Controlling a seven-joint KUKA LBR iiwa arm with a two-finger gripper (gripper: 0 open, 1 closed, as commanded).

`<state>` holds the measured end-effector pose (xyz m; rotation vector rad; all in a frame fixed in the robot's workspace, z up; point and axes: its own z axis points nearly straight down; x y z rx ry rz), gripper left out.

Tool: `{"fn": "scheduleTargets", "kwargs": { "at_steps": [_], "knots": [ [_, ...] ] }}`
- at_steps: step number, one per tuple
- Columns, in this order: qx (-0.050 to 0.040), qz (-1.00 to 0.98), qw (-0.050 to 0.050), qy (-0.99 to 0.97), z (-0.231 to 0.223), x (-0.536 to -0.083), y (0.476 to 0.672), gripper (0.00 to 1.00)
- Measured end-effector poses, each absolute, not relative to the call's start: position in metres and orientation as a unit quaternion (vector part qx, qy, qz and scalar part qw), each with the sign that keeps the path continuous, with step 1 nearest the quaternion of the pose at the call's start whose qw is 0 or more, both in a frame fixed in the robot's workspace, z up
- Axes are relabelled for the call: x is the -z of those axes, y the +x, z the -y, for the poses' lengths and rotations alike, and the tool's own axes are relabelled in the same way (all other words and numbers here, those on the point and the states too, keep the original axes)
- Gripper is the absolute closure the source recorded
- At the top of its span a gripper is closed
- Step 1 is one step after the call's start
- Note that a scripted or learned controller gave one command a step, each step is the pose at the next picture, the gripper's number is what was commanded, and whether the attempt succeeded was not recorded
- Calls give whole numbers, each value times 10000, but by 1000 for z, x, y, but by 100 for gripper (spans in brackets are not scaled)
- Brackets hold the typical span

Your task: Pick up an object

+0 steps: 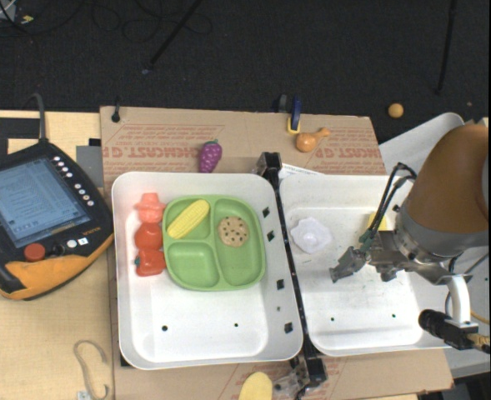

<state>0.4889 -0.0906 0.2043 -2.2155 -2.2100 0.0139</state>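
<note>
Clear cup [312,236] sits just left of your gripper [345,268]; you cannot tell its state; right bin [353,332] holds both.

This is a robotics lab. A teach pendant [32,215] lies on the desk [28,340] beside two white bins [132,323] on cardboard [162,140]. Cables [178,11] trail across dark carpet behind.

Even bright light, soft focus, faint shadows
</note>
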Motion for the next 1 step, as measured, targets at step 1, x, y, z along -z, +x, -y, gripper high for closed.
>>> {"fn": "scheduleTargets", "kwargs": {
  "at_steps": [1],
  "knots": [
    [-10, 7068, 18, -7074, 91, -210, 491, 0]
  ]
}}
